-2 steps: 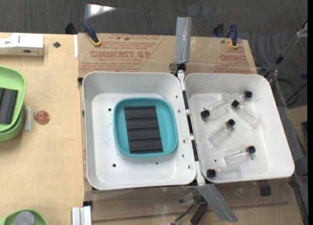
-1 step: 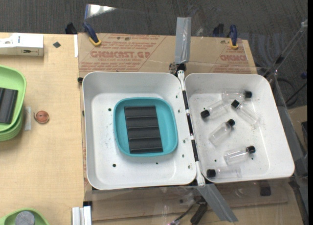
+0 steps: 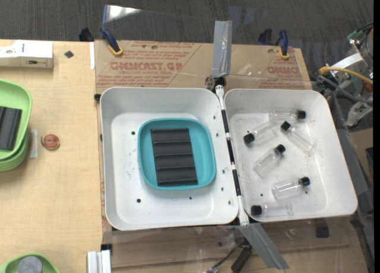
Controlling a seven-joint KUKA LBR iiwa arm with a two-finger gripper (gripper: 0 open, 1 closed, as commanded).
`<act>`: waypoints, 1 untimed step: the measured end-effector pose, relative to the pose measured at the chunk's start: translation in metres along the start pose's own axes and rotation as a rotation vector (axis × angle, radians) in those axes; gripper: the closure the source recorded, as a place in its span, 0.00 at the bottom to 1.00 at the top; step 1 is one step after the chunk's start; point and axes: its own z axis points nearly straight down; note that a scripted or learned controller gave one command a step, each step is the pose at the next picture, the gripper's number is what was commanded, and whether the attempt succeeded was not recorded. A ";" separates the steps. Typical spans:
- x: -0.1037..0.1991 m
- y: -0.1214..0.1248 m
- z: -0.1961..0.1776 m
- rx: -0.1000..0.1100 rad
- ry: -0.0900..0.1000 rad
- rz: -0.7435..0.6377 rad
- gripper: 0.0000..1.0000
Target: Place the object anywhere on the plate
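A teal plate with a dark ribbed insert lies in the middle of the left white bin. In the right white bin lie several clear vials with black caps, all on their sides. One vial is at the back, another rests near the centre, and a third is toward the front. A further vial lies along the front wall.
A green bowl holding a dark item sits at the left edge of the bench. Near it are a small copper disc and a white box. Cardboard with clamps lies behind the bins. Cables crowd the right.
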 end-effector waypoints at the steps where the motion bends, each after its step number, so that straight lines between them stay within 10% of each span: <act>1: -0.023 0.014 -0.176 -0.001 0.000 -0.007 0.00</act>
